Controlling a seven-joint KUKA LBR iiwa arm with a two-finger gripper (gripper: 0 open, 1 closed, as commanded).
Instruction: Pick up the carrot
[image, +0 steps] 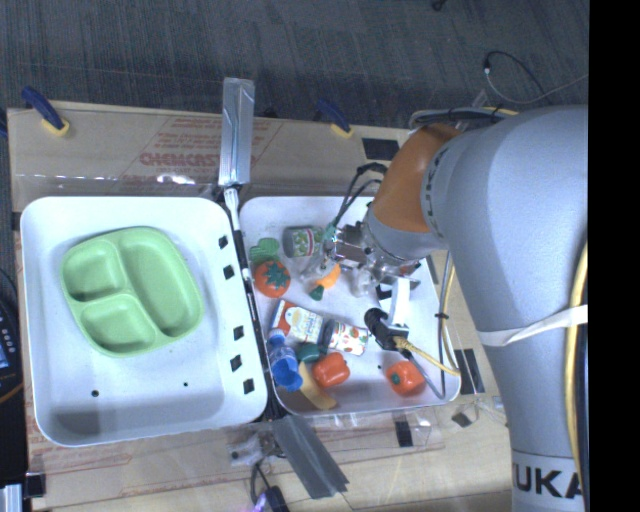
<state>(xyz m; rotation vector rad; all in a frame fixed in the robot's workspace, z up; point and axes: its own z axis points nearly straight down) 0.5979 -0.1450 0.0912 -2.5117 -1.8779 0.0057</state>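
Carrot (322, 275) lying centre frame in right bin (432, 300), crowded by tomato (270, 278) and can (300, 240). Gripper (345, 252) hovering just right of it; opening hidden, grasp state cannot tell. Risk: fingers nudging neighbours, carrot slipping away.

There are two white bins (40, 300) on the counter. One green plate (130, 288) with three parts lies in the left bin. In the right bin I count one carrot (322, 280), one tomato (270, 277), one can (300, 241), one blue bottle (283, 362), one small carton (303, 324), one banana (318, 398) and two more red toy foods (331, 371). Two blue clamps (45, 110) hold the cardboard.
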